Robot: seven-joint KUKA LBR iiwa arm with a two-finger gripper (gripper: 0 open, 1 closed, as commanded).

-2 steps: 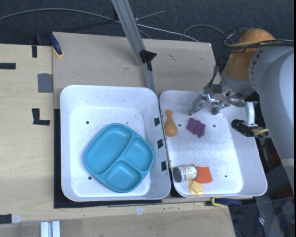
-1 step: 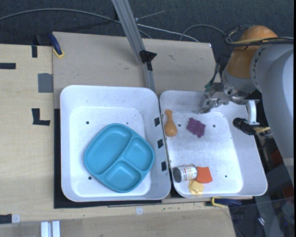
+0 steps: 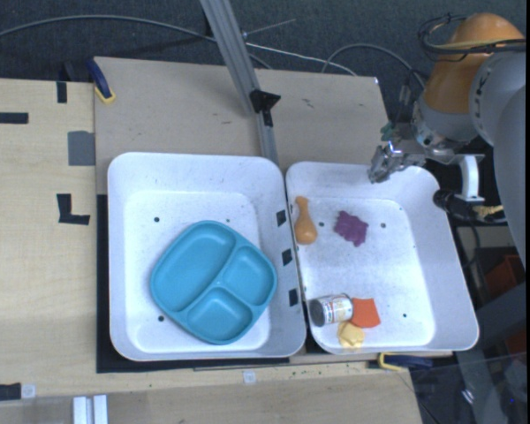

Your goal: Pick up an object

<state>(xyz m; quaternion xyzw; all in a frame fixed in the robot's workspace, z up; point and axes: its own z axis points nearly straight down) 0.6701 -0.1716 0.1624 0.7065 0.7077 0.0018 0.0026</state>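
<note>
Risk was judged to come mainly from crowding and from the bin walls. In the left white bin (image 3: 124, 237), lower left of centre, one blue three-compartment plastic plate (image 3: 214, 281) lay flat; its thin rim would probably offer the fingers little to close on, so a slip could be expected there.

In the right white bin (image 3: 442, 263), four small things were counted. One orange gourd-shaped toy (image 3: 306, 223) lay close against the bin's left wall, where a descending finger could strike the wall. One purple lumpy block (image 3: 352, 228) sat apart from the others, upper middle of that bin, and was judged the least risky target. At the bin's lower edge, one small metal can (image 3: 332, 310) lay on its side, touching one orange piece with a yellow part (image 3: 360, 319); the can might roll away, or both might be nudged together.

At the upper right of the frame, the two-finger gripper (image 3: 385, 164) hung over the right bin's upper rim, well apart from every object. Nothing was seen between its fingers; whether they were spread or closed could not be told.
</note>
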